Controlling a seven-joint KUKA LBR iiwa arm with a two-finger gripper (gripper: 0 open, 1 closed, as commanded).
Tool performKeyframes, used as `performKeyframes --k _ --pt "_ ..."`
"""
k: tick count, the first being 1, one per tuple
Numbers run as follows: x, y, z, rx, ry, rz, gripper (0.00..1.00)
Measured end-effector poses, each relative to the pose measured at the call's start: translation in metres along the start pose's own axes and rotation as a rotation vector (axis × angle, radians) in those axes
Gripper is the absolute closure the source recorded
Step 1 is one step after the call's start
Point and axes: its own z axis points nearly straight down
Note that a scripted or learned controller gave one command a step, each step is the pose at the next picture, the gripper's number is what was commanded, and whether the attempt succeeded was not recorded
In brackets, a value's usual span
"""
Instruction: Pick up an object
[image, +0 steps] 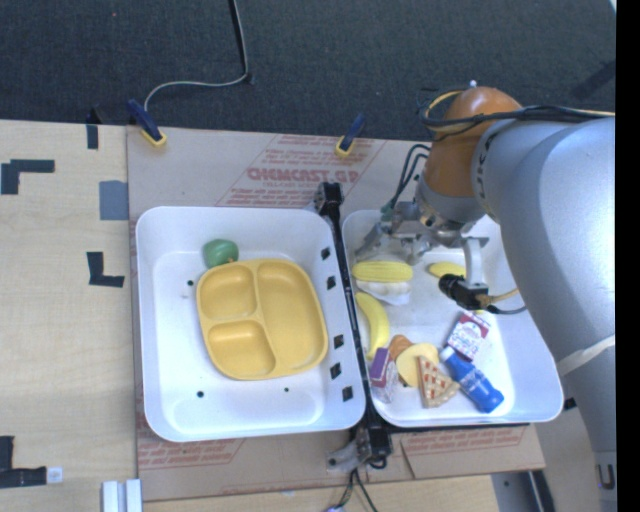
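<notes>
Cardboard (200, 175) covers the pale wooden bench (60, 330) under both white bins, pinned at its far edge by two yellow clamps, one (350, 140) up and to the left of the pincer (405, 238) and one (147, 125) far off to its left. Dark carpet (330, 60) lies beyond the bench, crossed by a thin pale cable (200, 85). Black tape marks (100, 268) dot the wood far to the left.

The pincer hangs over the far part of the right bin (530, 395); whether it is wide or narrow cannot be told. A corn cob (383, 271) lies just below it, close under its tip, with a banana (375, 320) further down. A small yellow piece (444, 269) sits just to the lower right. Further below and to the right are a small carton (467, 335), a blue bottle (475, 387) and a pizza slice (435, 383), close together. A purple box (380, 367) lies below the banana.

Well to the pincer's left, the left bin (165, 400) holds a yellow divided plate (262, 315) and a green lump (221, 251) touching the plate's far rim.

Red print (290, 175) on the cardboard reads "CHEMCAST GP"; the carton's label is too small to read.
</notes>
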Motion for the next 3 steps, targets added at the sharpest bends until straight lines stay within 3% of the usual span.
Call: performKeyframes --k 2,3 --pt "0.0 -0.013 0.0 -0.001 -0.001 0.001 0.0" --pt "0.0 -0.013 -0.011 -0.002 0.0 0.0 1.0"
